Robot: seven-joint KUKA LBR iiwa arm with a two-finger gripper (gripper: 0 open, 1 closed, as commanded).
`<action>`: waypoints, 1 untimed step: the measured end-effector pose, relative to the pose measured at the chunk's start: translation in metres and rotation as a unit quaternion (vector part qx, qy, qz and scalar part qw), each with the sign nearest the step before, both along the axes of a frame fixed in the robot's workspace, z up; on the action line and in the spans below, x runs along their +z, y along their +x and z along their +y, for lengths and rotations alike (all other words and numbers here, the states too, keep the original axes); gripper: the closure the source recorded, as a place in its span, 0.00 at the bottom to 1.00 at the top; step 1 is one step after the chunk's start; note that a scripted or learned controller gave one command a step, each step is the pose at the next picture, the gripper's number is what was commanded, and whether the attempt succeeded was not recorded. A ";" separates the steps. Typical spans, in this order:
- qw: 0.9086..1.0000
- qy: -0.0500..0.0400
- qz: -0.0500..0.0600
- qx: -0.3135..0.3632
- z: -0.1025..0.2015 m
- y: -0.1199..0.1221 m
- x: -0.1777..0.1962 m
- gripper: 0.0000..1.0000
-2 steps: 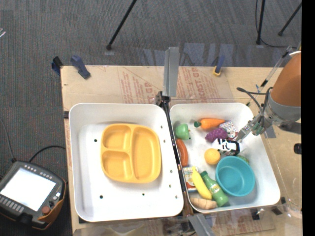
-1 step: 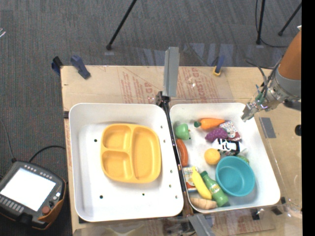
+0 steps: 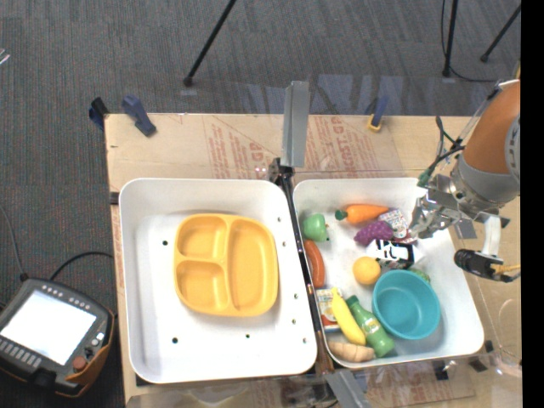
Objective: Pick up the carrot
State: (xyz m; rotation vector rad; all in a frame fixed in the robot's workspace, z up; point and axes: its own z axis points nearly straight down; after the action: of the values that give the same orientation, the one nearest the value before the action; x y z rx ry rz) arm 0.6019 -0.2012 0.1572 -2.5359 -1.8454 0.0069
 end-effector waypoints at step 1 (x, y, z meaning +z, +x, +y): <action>0.985 -0.001 -0.002 -0.173 0.092 0.016 -0.053 1.00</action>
State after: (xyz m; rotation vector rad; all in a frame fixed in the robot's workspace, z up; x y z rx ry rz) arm 0.6179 -0.1092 0.1043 -2.8185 -1.3807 0.0027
